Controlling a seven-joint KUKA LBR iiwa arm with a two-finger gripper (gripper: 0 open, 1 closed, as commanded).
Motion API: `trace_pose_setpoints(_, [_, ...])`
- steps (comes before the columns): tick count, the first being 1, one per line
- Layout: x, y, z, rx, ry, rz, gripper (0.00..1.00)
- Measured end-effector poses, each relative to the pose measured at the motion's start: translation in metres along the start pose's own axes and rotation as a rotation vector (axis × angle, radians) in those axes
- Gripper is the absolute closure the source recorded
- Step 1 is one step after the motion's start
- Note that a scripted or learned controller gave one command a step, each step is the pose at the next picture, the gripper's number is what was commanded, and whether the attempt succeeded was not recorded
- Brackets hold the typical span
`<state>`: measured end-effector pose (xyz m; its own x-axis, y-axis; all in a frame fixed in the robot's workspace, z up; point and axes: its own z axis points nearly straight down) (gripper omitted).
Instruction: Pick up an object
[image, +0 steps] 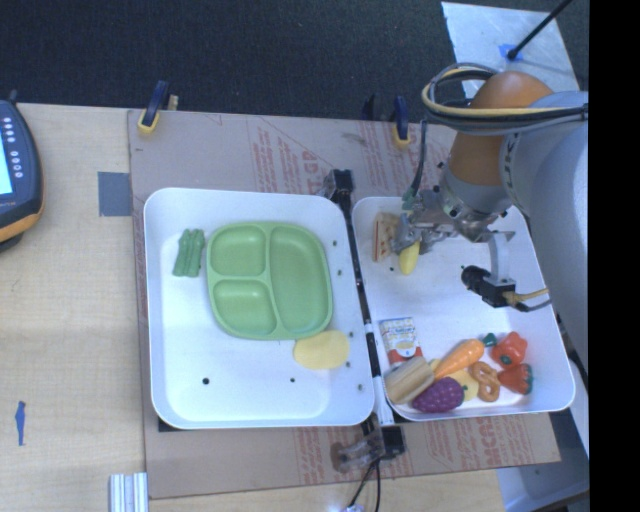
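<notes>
My gripper (410, 250) is over the far left part of the right bin (545, 300). A small yellow toy piece (408, 262) shows at the tips of its dark fingers, which are closed on it. Just to its left, a tan cracker-like slice (384, 237) leans near the bin's left wall. Other toy foods lie at the near end of that bin: a small carton (400, 338), a bread piece (408, 380), purple grapes (438, 396), a carrot (460, 357), an orange pretzel (487, 380) and red pieces (514, 362).
The left bin (170, 380) holds a green divided plate (270, 280), green beans (188, 252) and a pale yellow lump (322, 350). A black fitting (486, 285) with a cable hangs off the arm over the right bin. A handheld pendant (15, 170) lies at the far left.
</notes>
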<state>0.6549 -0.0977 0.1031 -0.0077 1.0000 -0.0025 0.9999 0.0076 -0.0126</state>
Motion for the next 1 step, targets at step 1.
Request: trace_pose_setpoints(1, [0.0528,-0.0513,-0.0944,-0.015,0.005,0.0,1.0])
